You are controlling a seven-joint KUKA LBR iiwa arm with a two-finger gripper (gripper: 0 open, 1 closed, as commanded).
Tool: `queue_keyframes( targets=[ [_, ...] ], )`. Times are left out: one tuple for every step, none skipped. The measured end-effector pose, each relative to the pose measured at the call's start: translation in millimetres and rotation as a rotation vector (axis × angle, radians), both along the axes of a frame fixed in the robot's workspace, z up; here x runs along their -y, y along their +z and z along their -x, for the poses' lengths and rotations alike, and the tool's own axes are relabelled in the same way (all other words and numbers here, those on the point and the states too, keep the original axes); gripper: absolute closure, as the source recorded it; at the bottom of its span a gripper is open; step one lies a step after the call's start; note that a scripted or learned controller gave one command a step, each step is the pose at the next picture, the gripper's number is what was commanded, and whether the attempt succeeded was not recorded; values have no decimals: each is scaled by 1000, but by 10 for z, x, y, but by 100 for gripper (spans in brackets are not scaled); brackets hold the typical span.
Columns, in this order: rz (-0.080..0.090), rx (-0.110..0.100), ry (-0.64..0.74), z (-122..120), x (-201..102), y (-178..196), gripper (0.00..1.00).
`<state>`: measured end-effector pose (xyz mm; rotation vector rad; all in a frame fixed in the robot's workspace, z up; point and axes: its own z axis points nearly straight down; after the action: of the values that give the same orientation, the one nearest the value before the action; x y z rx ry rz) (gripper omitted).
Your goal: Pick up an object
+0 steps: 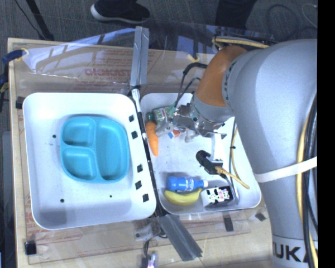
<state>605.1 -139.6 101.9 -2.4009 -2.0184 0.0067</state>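
Left bin [33, 149]: well left of the carrot, across the shared wall; its white floor is bare along all four rims.
Blue divided plate [95, 148]: lies flat in the middle of that bin, left of the carrot, with three compartments facing up and open floor all round it.
Carrot [152, 138]: lies lengthwise against the left wall of the right bin [178, 158], thick end toward the far rim, so there is no room on its wall side.
Green-and-white item [163, 115]: just beyond and right of the carrot's thick end, in the far left corner, close to two walls.
Gripper [176, 126]: low over the bin just right of the carrot, beside the green-and-white item; whether it is open or closed, or has hold of anything, cannot be told.
Open floor: a bare patch right of the carrot's tip, in the bin's middle.
Blue bottle [184, 182]: on its side, nearer than the carrot and to its right, white cap pointing right.
Banana [181, 197]: touching the bottle's near side, along the near rim.
Black-and-white box [219, 195]: right of the banana, in the near right corner.
Arm [268, 121]: far right of the carrot, overhanging the bin's right rim.
Bench [89, 244]: pale wood showing beyond the near rims.
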Motion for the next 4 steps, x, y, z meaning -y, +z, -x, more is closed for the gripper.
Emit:
queue_keyframes(
  targets=[
    [0, -31, -43, -341, 159, -147, 0],
    [-3, -18, -35, -389, 106, -38, 100],
    [0, 6, 217, -524, 74, 783, 100],
    [0, 6, 217, -522, 76, 781, 0]
  ],
)
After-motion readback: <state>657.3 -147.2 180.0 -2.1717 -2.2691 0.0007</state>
